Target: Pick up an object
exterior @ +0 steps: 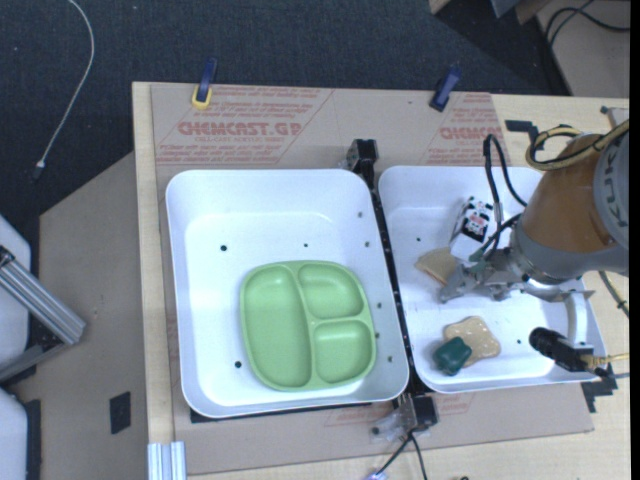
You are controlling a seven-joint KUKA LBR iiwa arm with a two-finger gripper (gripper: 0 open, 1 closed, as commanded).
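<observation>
Your pincer point(458, 283) sits low in the right bin point(420, 193), beside the tan wedge point(436, 265) (whether it is clenched or released, you cannot tell); it may slide off that flat piece.

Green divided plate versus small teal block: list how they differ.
The green divided plate is pale green, wide and has three compartments; the small teal block is dark, compact and solid. The plate lies in the left bin, the block in the right bin, touching a tan piece. Both lie flat.
</observation>
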